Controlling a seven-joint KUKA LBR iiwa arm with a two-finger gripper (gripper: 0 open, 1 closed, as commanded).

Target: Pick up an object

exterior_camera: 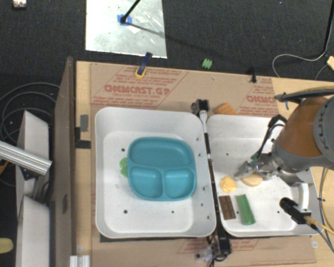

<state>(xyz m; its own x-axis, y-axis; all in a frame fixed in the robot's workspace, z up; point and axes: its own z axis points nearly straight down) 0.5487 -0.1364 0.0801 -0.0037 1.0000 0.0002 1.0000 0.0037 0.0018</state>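
Gripper (247,171) sits low over the middle of the right bin (239,128), at the end of the grey and orange arm (302,136) that reaches in across the bin's right edge. Its tip is at, or just above, a pale tan lump (253,181) on the bin floor. Whether the gripper is apart, together or clamped on anything cannot be told from this slanted view, and it is not clear whether it touches the lump.

The lump looks like the likeliest target. Just beside it, toward the bin's left edge, lies a yellow piece (228,185). A brown bar (226,207) and a green bar (245,210) lie side by side nearer the bin's near edge, apart from the gripper. An orange piece (225,109) rests outside the bin, by its far left corner.

In the left bin (114,211) a blue divided plate (161,168) fills the middle, with a small green thing (123,166) tucked against the plate's left side.

As for progress, the reach appears done, since the gripper is down among the objects. Nothing is visibly lifted; every object seems to rest on a bin floor. A secure grasp and the lift appear to be what remains.
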